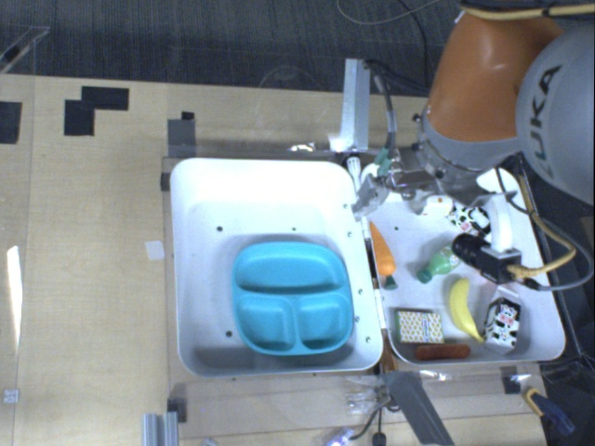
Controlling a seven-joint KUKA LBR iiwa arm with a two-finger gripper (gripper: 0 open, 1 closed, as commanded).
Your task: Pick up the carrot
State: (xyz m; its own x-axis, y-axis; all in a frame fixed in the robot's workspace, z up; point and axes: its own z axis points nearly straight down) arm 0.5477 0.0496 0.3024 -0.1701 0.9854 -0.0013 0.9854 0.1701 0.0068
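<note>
A: When you look at the near edge of the right bin [548, 347], what do you see?

B: You see a brown bar [442, 351], a yellow box [419, 324] and a banana [462, 308].

A: And the carrot [382, 255]?

B: It lies farther back, along the left wall of this bin, beside the green bottle [437, 265].

A: The gripper [374, 191]?

B: You see it just beyond the carrot's far end, at the bin's far-left corner. Its opening I cannot tell. The blue tray [293, 297] sits in the left bin [200, 249].

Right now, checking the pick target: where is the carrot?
The carrot lies in the right bin, against its left wall, just below the gripper and left of the green item.
</note>
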